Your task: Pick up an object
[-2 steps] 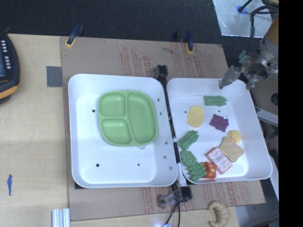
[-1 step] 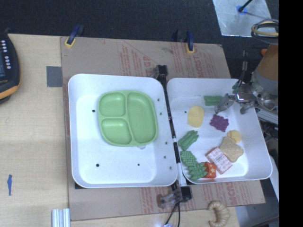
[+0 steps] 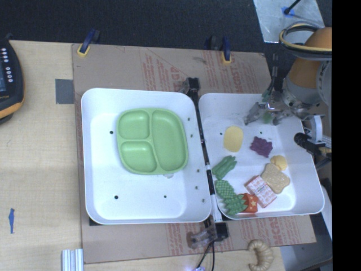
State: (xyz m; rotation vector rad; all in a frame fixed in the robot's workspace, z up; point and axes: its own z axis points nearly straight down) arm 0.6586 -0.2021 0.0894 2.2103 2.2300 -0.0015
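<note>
The right bin holds several toy foods. Among them are a pale yellow piece, a purple grape bunch, a green pod, a knobbly green piece, a red piece, a red and white packet, a slice of toast and a small yellow lump. My gripper hangs over the bin's far part, just beyond the grapes and the yellow piece. Its fingers are spread open with nothing between them.
The left bin holds a green divided plate. Clamps sit at the back edge of the cardboard sheet. A black and orange pendant lies at the far left. A tan curled object lies in front of the bins.
</note>
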